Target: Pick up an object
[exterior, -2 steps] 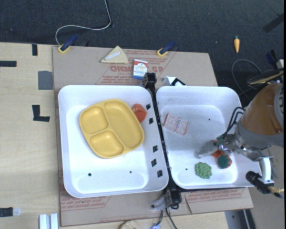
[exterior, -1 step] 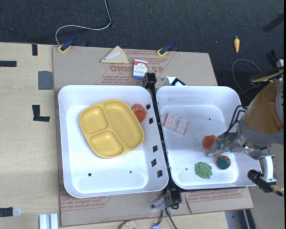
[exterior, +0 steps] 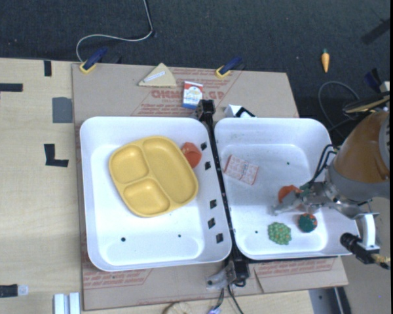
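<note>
My gripper (exterior: pixel 285 203) is low in the right bin (exterior: pixel 262 131), reaching in from the right under the grey arm with its orange band (exterior: pixel 367 154). A small orange object (exterior: pixel 287 191) lies right against its upper side; whether it is held cannot be told. Just below the gripper sit a green bumpy ball (exterior: pixel 280 233) and a dark teal round piece (exterior: pixel 307 224). A pink-and-white packet (exterior: pixel 241 169) lies flat further left in the same bin. The left bin (exterior: pixel 98 241) holds a yellow divided plate (exterior: pixel 153 174) with a red-orange object (exterior: pixel 192 154) at its right rim.
A black divider strip (exterior: pixel 214 188) runs between the bins. Behind them on the cardboard stand a small red, white and blue box (exterior: pixel 192 95) and a pale wedge (exterior: pixel 159 76). Blue-and-yellow clamps (exterior: pixel 229 66) hold the cardboard's far edge.
</note>
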